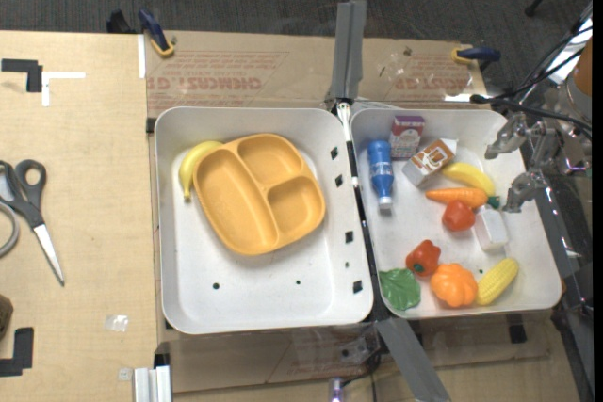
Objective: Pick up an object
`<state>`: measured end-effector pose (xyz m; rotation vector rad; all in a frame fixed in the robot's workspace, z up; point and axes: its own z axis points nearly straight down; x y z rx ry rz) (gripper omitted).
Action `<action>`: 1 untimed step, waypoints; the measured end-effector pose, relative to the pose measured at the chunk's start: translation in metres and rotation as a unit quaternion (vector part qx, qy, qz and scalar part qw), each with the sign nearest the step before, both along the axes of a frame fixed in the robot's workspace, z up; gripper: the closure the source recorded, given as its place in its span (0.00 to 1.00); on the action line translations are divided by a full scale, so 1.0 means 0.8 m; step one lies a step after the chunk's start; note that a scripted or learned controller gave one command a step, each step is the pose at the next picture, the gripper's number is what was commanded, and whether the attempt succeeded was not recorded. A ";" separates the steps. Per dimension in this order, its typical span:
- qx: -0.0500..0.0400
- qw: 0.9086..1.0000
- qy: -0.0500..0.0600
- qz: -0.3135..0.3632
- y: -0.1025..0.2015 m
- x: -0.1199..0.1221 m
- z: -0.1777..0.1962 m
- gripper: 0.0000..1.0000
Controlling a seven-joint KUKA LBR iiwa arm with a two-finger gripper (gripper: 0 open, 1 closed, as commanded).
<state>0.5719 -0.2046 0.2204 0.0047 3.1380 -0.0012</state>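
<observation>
The toys [452, 231] are held in the right bin [537, 297], left of and below the tool [525, 167]; nearest it lie a banana [468, 176] and a carrot [456, 197]. The tool is located at the bin's right rim. Farther left, a tray [259, 193] is seen.

We see a pale wooden tabletop [85, 202] carrying two white bins side by side, the left bin [188, 297] toward its middle and the right bin [537, 292] toward its right edge. Scissors [33, 207] lie at the tabletop's left edge, and cardboard [236, 75] lies along the back edge behind the bins.
</observation>
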 end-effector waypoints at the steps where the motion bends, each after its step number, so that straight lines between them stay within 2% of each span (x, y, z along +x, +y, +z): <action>1: 0.000 0.998 0.000 -0.065 0.088 -0.016 -0.160 0.00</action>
